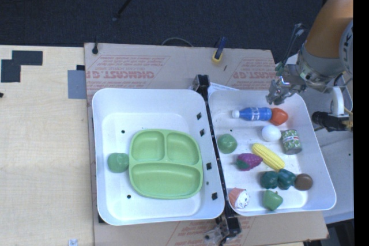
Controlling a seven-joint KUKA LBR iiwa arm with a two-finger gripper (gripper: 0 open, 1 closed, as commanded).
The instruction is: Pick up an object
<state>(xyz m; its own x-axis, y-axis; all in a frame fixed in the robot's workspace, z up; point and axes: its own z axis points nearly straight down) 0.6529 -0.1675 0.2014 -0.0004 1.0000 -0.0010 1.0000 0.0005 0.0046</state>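
Note:
My gripper (279, 94) hangs over the back right corner of the right bin (323, 181), just above a red-orange fruit (279, 117) and the blue bottle (253, 114). Nothing shows between its fingers. Below lie a white egg (270, 133), a green can (291, 141), a yellow corn cob (267, 156), a purple grape bunch (248, 161), and a green ball (227, 143). Near the front are dark green pieces (277, 179), a brown ball (304, 182), a green pepper (272, 200) and a red and white piece (238, 199).
The left bin (109, 106) holds a green divided plate (165, 163) and a green ball (118, 162) at its left. A black divider (209, 141) separates the bins. Cardboard lies under both. A blue and yellow clamp (218, 50) stands at the back.

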